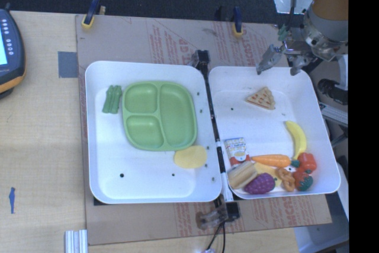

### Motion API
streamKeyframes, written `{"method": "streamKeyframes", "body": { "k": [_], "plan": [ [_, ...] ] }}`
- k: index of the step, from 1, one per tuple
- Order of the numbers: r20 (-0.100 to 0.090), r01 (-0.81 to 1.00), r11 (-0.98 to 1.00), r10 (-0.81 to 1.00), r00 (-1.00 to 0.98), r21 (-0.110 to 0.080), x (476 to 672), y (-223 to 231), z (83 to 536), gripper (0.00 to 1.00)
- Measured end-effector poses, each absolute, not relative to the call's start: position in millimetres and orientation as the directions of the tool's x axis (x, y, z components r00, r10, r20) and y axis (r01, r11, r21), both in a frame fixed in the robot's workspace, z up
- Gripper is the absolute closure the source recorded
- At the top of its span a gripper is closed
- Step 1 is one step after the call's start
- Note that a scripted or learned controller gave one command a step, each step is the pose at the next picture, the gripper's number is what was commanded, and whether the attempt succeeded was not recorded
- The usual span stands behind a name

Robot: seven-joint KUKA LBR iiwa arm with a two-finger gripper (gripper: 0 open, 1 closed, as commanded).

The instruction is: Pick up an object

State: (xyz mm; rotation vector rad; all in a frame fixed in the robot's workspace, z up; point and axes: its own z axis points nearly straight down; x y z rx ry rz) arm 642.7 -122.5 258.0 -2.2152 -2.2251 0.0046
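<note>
- A pale wooden surface (41, 145) is filling most of the frame, with a brown cardboard sheet (160, 38) lying on it under two shallow white bins; dark flooring is showing along the top.
- A left bin (98, 127) is sitting at the centre left, holding a green divided plate (159, 115), a green bean-like piece (112, 99) just beside the plate's left edge, and a pale yellow slice (190, 157) touching the plate's lower right corner.
- A right bin (237, 83) is sitting at the centre right. A waffle-patterned wedge (262, 98) is lying alone in its upper part.
- A banana (297, 137) is lying along the right bin's right side, and below it a cluster is crowding the lower edge: a small carton (235, 150), a carrot (271, 159), a bread-coloured piece (241, 174), purple grapes (260, 183) and red and orange bits (299, 172).
- The arm is reaching in at the upper right, and the pincer (278, 62) is hovering over the right bin's top rim, its fingers spread wide and holding nothing, above and apart from the wedge.
- A dark handheld device (9, 50) is resting at the far left edge.
</note>
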Motion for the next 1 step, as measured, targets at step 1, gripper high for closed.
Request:
{"method": "streamKeyframes", "body": {
  "k": [1],
  "plan": [
    [0.000, 1.000, 0.003, 1.000, -0.003, -0.013, 616.4, -144.6, 155.0, 0.00]
  ]
}}
